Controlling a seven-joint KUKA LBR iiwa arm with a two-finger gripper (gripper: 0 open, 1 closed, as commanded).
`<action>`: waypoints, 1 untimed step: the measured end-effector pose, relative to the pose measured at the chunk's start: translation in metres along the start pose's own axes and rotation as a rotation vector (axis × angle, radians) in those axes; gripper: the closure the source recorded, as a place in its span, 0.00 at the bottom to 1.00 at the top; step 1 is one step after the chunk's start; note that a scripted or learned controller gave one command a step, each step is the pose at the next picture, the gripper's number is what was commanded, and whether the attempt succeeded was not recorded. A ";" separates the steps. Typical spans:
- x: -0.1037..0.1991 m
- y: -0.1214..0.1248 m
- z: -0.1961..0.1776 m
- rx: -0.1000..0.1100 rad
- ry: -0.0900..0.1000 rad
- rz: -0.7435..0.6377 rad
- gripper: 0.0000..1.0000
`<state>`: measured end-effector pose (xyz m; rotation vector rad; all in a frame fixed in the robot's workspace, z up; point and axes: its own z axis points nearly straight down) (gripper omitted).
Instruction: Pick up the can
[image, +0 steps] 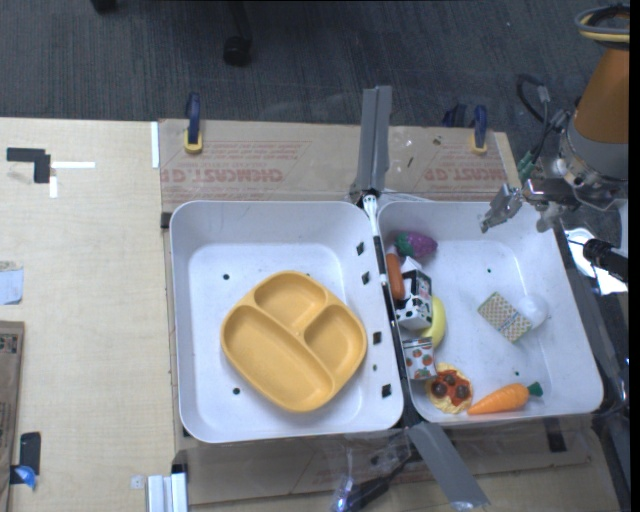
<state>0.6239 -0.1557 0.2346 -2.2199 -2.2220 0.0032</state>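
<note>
The arm's gripper (512, 205) hovers over the right bin's (575, 310) far corner, its grip state impossible to tell, with nothing lifted, while no can is clearly identifiable among the toys there.

We see the arm (608, 95) cut off at the edge near two o'clock. Its gripper (520, 205) looks too small to tell.

Two white bins (190, 300), one yellow tray (292, 342), two carrots (498, 399).
</note>
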 end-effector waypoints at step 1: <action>-0.057 0.035 0.049 -0.002 -0.001 -0.025 0.00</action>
